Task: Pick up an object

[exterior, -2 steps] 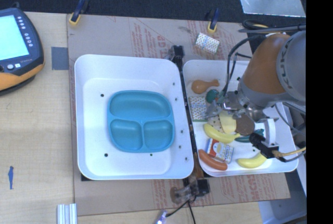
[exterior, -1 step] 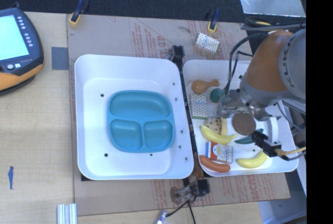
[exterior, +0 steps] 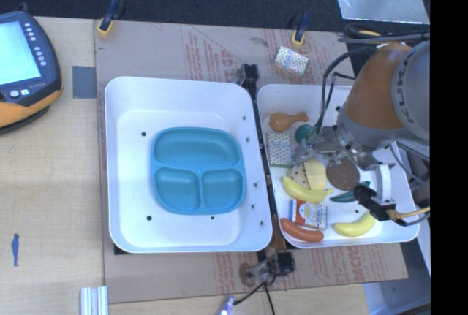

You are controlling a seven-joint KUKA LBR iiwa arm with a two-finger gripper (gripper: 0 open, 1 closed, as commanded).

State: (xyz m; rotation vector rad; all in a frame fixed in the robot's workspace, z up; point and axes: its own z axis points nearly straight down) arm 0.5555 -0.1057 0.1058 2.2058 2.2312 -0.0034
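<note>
My wrist, grey with its orange band (exterior: 376,98), rises highest toward the lens, hanging over the right bin (exterior: 274,96) because that is where everything worth picking lies. My gripper (exterior: 313,153) points down into the clutter there, but my own bulk hides its tip, so I cannot tell its state, nor whether anything is in it.

Beneath and around it the toys are heaped close together: a yellow banana (exterior: 303,191) just left of a brown disc (exterior: 342,175), a second banana (exterior: 355,226) at the near right, a red sausage (exterior: 301,232) along the near wall, a small carton (exterior: 313,214) between them, and a drumstick (exterior: 285,120) at the far left corner. (A crowded bin makes a clean grasp harder, I judge.)

The left bin (exterior: 121,160) holds a blue divided plate (exterior: 197,169), well apart from me. A patterned block (exterior: 291,60) lies on the bench beyond the bins.
</note>
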